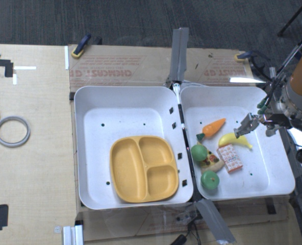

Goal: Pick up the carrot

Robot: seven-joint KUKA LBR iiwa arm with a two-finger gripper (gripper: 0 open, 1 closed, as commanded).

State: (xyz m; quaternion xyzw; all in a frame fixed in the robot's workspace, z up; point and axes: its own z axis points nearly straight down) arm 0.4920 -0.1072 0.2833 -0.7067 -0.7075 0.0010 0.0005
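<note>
The orange carrot (214,127) with a green top lies in the right bin (273,182), near its upper middle, tilted with its tip up and to the right. My gripper (255,128) hangs over the right side of that bin, to the right of the carrot and just above the yellow banana (236,140). It is open, with nothing between its fingers, and a gap separates it from the carrot.
Below the carrot lie a green ball-like fruit (199,152), a small red and white box (230,158), a round green piece (209,179) and a brownish piece (212,161). The left bin (90,137) holds a yellow divided plate (143,168). A tape roll (11,131) lies on the bench at the left.
</note>
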